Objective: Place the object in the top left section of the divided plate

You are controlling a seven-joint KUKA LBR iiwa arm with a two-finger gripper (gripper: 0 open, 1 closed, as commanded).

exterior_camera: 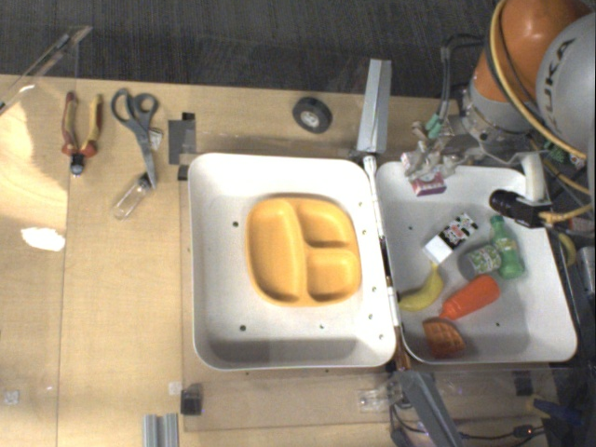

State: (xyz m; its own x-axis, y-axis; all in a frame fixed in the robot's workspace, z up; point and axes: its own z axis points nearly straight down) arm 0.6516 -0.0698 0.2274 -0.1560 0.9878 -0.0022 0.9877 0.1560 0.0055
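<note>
Camera view, yellow divided plate, 3 sections, in left bin

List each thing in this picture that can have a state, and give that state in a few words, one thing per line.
divided plate: upright in the left bin, nothing in its sections
banana: lying in the right bin
carrot: lying flat, beside the banana
green bottle: on its side
scissors: closed, on the bench
pliers: closed
</note>
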